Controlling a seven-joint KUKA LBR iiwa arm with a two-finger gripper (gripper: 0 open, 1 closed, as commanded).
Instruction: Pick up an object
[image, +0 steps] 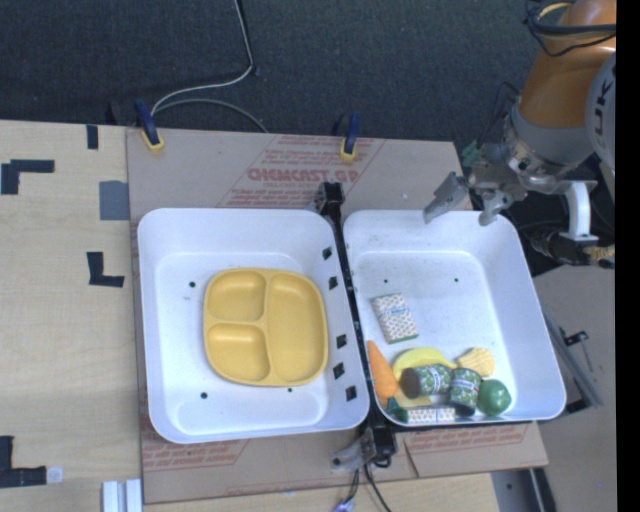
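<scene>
While nothing is yet grasped, step in hand: approach. Nearest, right bin (535, 300), front corner: carrot (381, 369), banana (421, 358), corn (477, 360), green ball (494, 397), two printed cans (447, 382), clustered and touching. Mid-bin: small patterned packet (396, 316), flat, lying apart, likeliest pick. Far rim: gripper (462, 203), fingers spread, holding nothing. Next move calls for travel nearward and descent.

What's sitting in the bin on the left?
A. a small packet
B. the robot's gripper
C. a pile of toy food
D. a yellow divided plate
D: the yellow divided plate lies alone in the left bin, while the toy food sits heaped in the right bin.
</scene>
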